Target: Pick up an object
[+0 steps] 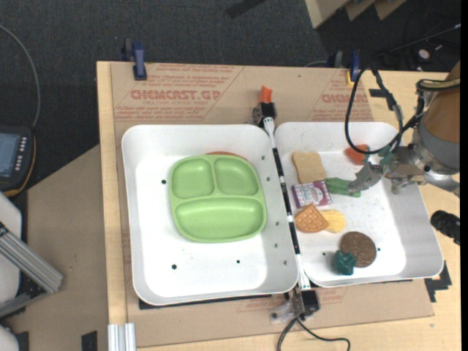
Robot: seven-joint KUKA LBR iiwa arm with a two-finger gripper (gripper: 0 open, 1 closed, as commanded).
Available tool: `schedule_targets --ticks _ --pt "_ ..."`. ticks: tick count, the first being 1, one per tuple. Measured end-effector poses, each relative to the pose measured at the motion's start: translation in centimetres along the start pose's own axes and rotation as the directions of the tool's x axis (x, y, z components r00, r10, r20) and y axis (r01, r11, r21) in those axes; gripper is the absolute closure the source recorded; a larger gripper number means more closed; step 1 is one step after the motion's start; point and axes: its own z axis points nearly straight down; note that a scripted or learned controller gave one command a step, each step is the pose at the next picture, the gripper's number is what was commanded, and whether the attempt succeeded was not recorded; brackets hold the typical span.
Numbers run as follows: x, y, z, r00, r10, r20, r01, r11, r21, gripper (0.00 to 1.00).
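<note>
- The green thing is the likely one to pick. It lies in the right bin, right at the tip of the gripper, on the side away from the arm.
- I cannot tell if the jaws are spread or pressed together, or if they have the green thing. It looks like it touches the gripper, but that is not clear.
- I think the step in hand is the grab. The gripper is low in the bin, and nothing is lifted up yet.
- Next, the jaws need to close around the green thing and go straight up. It looks thin and flat, so it might slip out.
- A small orange thing lies just behind the jaws.
- A tan slice and a purple packet lie past the green thing, a bit further from the jaws.
- A waffle, a brown round cookie and a teal toy lie in front of the jaws, nearer the camera.
- The left bin is well away from the jaws. It has a green plate with three parts.
- Both bins are white and sit on a brown board with red letters.
- Blue clamps hold the board at the far edge. The floor around is dark.
</note>
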Motion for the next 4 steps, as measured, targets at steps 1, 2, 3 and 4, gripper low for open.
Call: schedule_targets --ticks 1,2,3,4 --pt "-6.4 2.1 8.8 1.0 0.005 0.001 -0.005 1.0 0.007 0.0" --pt "-8.6 7.6 1.1 1.0 -0.001 0.006 0.001 1.0 -0.012 0.0" --pt "-5.8 13.3 12.8 1.0 -0.005 0.001 0.005 1.0 -0.002 0.0" --pt "-8.5 15.1 13.9 1.0 -0.002 -0.02 0.002 1.0 0.013 0.0"
